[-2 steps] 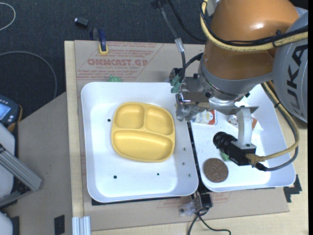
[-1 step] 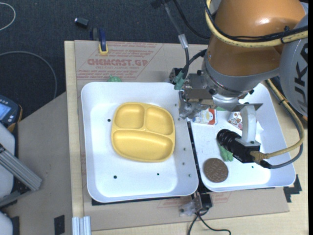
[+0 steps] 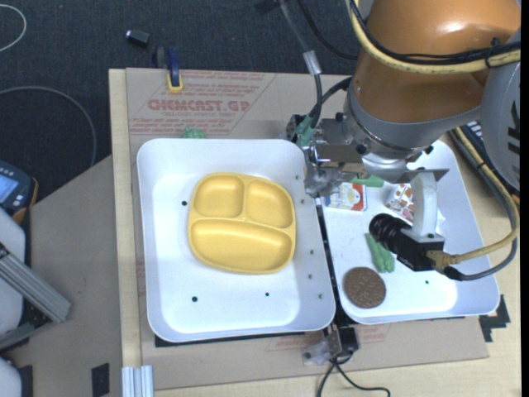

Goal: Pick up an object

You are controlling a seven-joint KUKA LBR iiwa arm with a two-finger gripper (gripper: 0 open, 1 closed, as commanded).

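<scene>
I take the yellow plate [image 3: 240,222], split into three wells, as my mark; it lies in the left bin [image 3: 157,246]. Right of the plate, past the bin wall, sits the right bin [image 3: 471,300]. The arm [image 3: 438,48] comes in from above and right of the plate. Its gripper [image 3: 316,176] hangs low just off the plate's upper right corner, over the seam where the two bins meet. Whether it is spread or pressed together I cannot tell (the wrist hides most of it).

The loose things all lie right of the plate. A red-and-white packet [image 3: 352,195] is just beside the gripper, and a second packet [image 3: 402,198] lies farther right, partly under the arm. A green piece [image 3: 382,256] lies level with the plate's lower well. A brown disc [image 3: 364,287] sits just beside it, right of the plate's lower edge.

Beyond the plate's top edge, cardboard [image 3: 207,102] lies under both bins, with a blue and yellow clamp [image 3: 172,71] at its far edge.
</scene>
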